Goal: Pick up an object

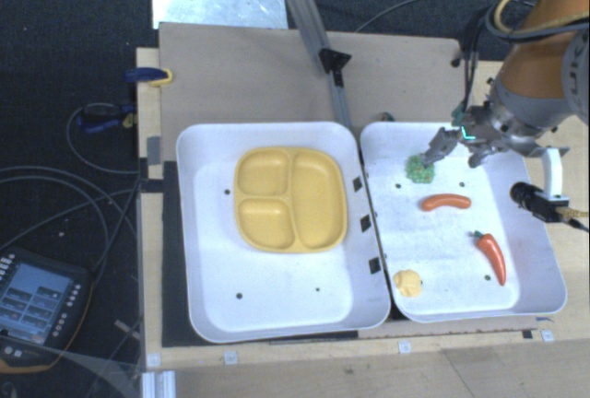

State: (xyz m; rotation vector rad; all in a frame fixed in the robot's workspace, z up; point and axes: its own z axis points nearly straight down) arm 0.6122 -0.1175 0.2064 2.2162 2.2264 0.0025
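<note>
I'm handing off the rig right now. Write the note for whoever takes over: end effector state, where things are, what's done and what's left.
End effector: over the back of the right bin, fingers spread, one tip beside the broccoli piece; nothing between them.
Right bin contents: broccoli at the back left, sausage near the middle, carrot to the right, small yellow item at the front left.
Left bin: yellow divided plate.
Done: no pick yet; everything lies in the bins.
Left: grasp one object, probably the broccoli, and lift it.
</note>
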